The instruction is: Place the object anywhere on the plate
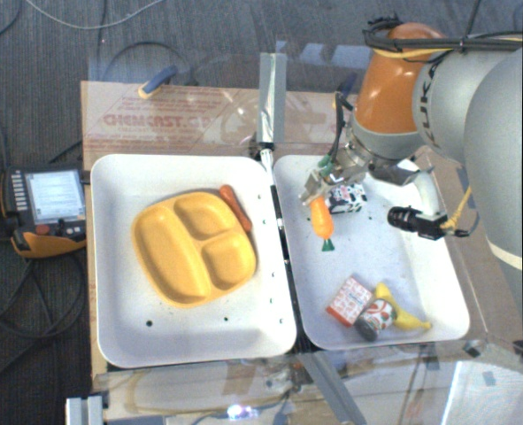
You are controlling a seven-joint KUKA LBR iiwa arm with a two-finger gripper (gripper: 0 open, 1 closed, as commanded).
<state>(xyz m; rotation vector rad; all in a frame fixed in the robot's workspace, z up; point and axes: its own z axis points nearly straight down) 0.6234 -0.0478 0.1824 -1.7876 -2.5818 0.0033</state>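
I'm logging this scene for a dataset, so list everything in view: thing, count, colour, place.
plate: 1, yellow, three compartments, left bin
hot dog: 1, orange-brown, at the plate's upper right rim
carrot: 1, orange with green tip, right bin, below the gripper
small box: 1, red and white, right bin, lower part
can: 1, dark with label, beside the box
banana: 1, yellow, beside the can
bins: 2, white, side by side
handheld screen: 1, black and orange, left of the bench
gripper: 1, above the carrot
arm: 1, grey with orange band, from the right

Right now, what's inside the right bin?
In the right bin: a toy carrot and a black-and-white cow figure below the gripper, plus a small red box, a can and a banana near the front. The arm covers the back right corner.
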